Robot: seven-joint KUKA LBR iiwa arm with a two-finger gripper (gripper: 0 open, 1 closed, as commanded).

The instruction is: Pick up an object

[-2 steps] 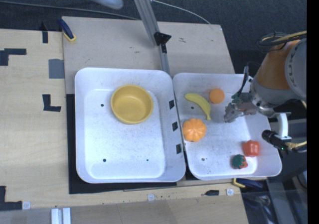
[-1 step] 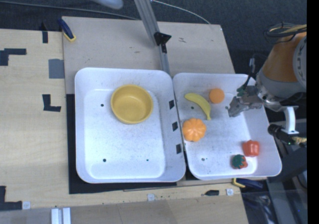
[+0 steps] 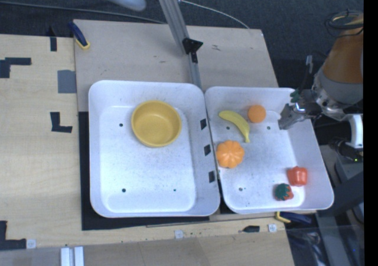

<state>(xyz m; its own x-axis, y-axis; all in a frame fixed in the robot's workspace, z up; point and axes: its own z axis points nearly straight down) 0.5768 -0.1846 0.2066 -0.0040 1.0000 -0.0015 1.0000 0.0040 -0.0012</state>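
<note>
Your right bin [image 3: 307, 140] holds: banana [image 3: 235, 123] and small orange [image 3: 256, 113] near its far edge; pumpkin [image 3: 230, 154] by its left wall; red pepper [image 3: 297, 175] and a green-red piece [image 3: 283, 191] at its near right corner. Likely light, stiff, smooth plastic; pinch the banana across its middle. End effector [image 3: 290, 114] at the bin's right rim; open or closed, you cannot tell.
</note>
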